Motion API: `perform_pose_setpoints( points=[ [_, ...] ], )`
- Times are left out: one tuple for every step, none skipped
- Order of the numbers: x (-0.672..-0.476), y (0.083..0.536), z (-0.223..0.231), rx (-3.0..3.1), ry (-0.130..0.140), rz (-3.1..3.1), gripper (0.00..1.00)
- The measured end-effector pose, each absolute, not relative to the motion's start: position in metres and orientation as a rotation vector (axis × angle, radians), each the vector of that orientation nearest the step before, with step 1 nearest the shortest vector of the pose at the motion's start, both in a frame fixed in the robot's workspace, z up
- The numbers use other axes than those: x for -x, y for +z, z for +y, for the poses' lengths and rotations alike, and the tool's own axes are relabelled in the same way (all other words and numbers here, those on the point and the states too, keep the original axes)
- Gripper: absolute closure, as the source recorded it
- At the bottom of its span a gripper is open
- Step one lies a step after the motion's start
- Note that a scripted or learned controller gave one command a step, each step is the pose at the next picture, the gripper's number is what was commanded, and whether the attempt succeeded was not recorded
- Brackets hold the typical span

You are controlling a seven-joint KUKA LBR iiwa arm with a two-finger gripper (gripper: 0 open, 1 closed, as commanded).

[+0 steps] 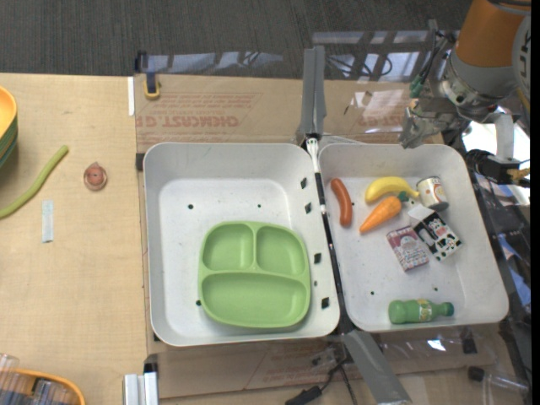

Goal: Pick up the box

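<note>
- camera view has the small pink printed carton box [407, 247] lying flat in the right white plastic bin [481, 251], right of centre, long axis running slantwise from upper left to lower right
- touching its right side is one black-and-white patterned carton [438, 234], tilted the other way
- rest of that bin, one of each: red sausage [342, 201], yellow banana [386, 188], orange carrot [380, 213], small silver tin can [430, 191], green bottle [419, 310] lying on its side near the front wall
- left white plastic bin [169, 226] holds one green three-section plate [253, 274]
- grey arm with the orange band [491, 24] comes in from the upper right, wrist pointing down, with the two-finger gripper [419, 129] hanging above the right bin's back rim, well apart from the box
- honestly can't tell how the gripper is set, too dark and cluttered up there, but it carries nothing i can see
</note>
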State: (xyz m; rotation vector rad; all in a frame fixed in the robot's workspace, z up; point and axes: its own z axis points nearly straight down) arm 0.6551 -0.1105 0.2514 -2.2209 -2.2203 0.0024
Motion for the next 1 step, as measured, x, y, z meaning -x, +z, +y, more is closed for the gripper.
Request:
perform_pose_setpoints(
  points=[
    [-0.6391, 0.1779, -0.1047, 1.912, 0.002, -2.492, 0.00]
  ],
)
